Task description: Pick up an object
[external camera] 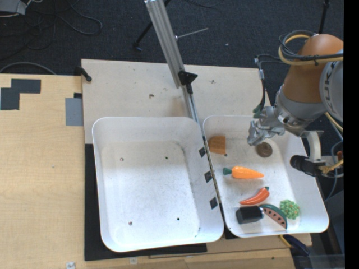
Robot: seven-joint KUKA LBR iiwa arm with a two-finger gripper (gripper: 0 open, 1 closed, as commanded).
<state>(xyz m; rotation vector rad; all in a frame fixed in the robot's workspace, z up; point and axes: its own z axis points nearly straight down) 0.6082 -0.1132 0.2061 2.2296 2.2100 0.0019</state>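
A pale wooden table [39,167] is stretching along the left side, and a shallow white plastic bin [148,184] is sitting on the left of the pair, its floor showing just small dark specks; a long ridged grey metal bar [168,43] is slanting down from the top toward the seam between the two bins; the second shallow white plastic bin [314,217] is lying just beside the first, to its right; inside it, near the upper left, a small brown block-shaped piece [217,145] is resting by the wall; lower down, an orange toy carrot [247,173] is lying on its side, and below that a curved red-orange toy chilli pepper [255,196] is lying near a small black rectangular block [249,214]; just right of the block a toy watermelon slice [275,214] is lying beside a green toy broccoli floret [290,208]; further up, a small round brown disc [264,149] is lying on the bin floor, and I am hanging my gripper [259,134] directly over it, very close to it or touching it; I cannot tell from this angle how my gripper is set; my grey arm with its orange band [314,77] is reaching in from the right.
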